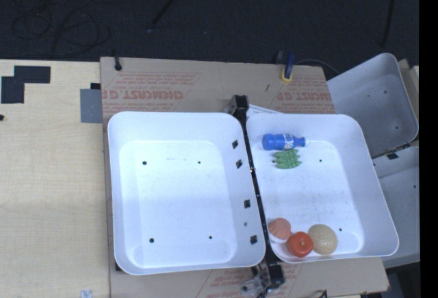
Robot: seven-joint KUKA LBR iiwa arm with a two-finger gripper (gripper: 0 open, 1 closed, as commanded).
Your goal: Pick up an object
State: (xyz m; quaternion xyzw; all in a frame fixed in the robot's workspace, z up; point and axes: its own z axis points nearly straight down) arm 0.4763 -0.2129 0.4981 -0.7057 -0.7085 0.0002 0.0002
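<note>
Round red tomato-like ball [300, 244] at right white bin's [363, 173] near wall, tan ball [323, 238] and pink shell-like piece [279, 227] touching; blue bottle [282, 142], green leafy piece [287, 159] far end. Gripper state: cannot tell.

The small clamp-like fitting [263, 283] below the bins is cut by the bottom edge, its form unclear.

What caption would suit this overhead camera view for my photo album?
Two shallow white bins side by side; the right one holds a blue plastic bottle, green leafy toy, red tomato, pink piece and beige ball.
</note>
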